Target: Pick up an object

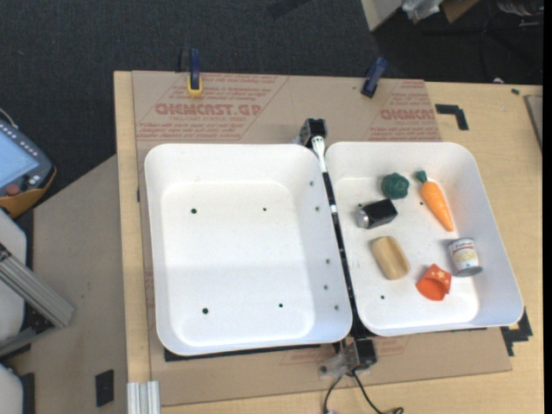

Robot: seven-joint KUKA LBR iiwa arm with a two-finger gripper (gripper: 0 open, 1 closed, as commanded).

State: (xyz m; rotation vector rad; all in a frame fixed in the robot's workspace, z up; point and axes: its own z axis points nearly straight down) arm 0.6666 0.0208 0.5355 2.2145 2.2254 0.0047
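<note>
Orange toy carrot (436, 204) lies in the right bin (492, 231), green top toward the far rim, long axis running near-to-far, beside a green lump (395, 184) and black cylinder (377, 214).

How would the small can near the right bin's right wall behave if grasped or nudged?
The small can lies on its side, so it would probably roll when nudged. Its round, seemingly smooth body may slip between fingers. It looks rigid, unlikely to deform.
</note>
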